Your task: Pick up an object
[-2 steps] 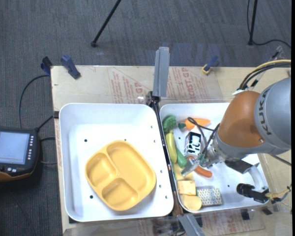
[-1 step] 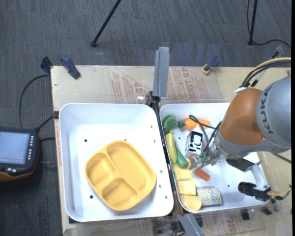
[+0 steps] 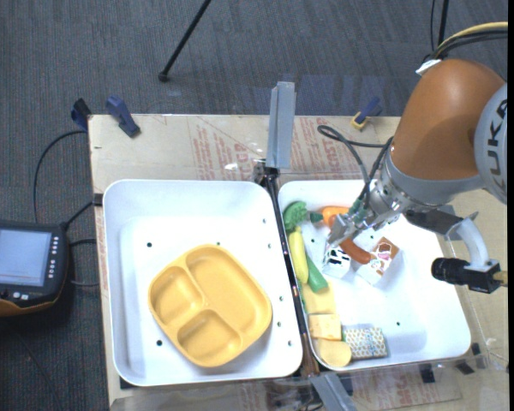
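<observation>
The hand (image 3: 349, 225) is lowered among crowded toys in the right bin (image 3: 428, 332); its grip cannot be told. One toy should be singled out.

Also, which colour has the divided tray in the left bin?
Yellow. The divided tray shows plainly in the camera view, lying in the left bin.
</observation>
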Motion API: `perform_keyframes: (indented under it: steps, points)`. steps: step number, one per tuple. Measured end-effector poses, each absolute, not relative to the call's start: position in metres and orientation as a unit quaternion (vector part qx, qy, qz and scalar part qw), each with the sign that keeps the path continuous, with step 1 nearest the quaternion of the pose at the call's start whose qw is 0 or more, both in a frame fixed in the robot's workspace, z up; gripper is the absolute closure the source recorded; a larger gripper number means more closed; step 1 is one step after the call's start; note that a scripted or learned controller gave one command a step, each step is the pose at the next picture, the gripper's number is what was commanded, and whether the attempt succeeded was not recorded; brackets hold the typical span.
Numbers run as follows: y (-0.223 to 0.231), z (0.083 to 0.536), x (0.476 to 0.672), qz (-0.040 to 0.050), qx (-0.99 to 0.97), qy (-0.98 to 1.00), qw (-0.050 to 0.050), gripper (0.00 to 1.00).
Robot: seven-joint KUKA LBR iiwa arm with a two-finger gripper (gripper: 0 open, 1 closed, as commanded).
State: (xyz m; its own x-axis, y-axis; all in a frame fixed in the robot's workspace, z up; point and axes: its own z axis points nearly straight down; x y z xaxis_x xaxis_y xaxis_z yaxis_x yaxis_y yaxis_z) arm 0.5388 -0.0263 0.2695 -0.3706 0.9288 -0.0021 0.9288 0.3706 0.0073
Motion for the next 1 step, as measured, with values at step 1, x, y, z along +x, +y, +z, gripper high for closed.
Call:
perform_keyframes:
  steps: [1]
  points:
    - [-0.0378,0.1882,0.5329,-0.0018,0.476,0.879,-0.004,1.00]
